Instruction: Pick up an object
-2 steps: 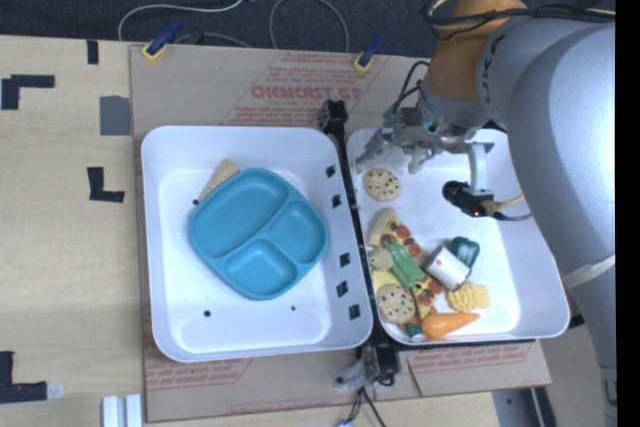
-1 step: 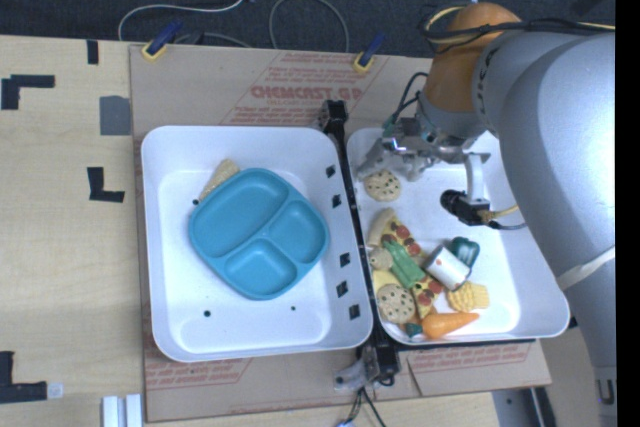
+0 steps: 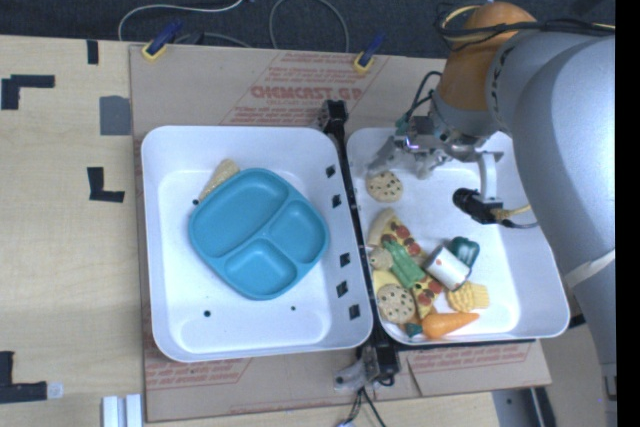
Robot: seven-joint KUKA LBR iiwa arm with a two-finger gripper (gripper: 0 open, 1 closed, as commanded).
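The right bin (image 3: 535, 300) holds a pile of toy food. A round cookie (image 3: 384, 185) lies alone toward the far left of that bin. Closer to the front are a pizza slice (image 3: 393, 233), a green piece (image 3: 405, 263), a white can with a teal end (image 3: 451, 264), a corn piece (image 3: 468, 296), a carrot (image 3: 450, 323) and a chocolate-chip cookie (image 3: 395, 302). My gripper (image 3: 412, 151) hangs low over the far part of the right bin, just above and right of the lone cookie. I see nothing in it.
The left bin (image 3: 165, 315) holds a blue divided plate (image 3: 262, 230), with a tan piece (image 3: 219, 177) poking out from under its far left edge. A black divider (image 3: 345, 215) runs between the bins. The grey arm (image 3: 560, 145) covers the right bin's far right corner.
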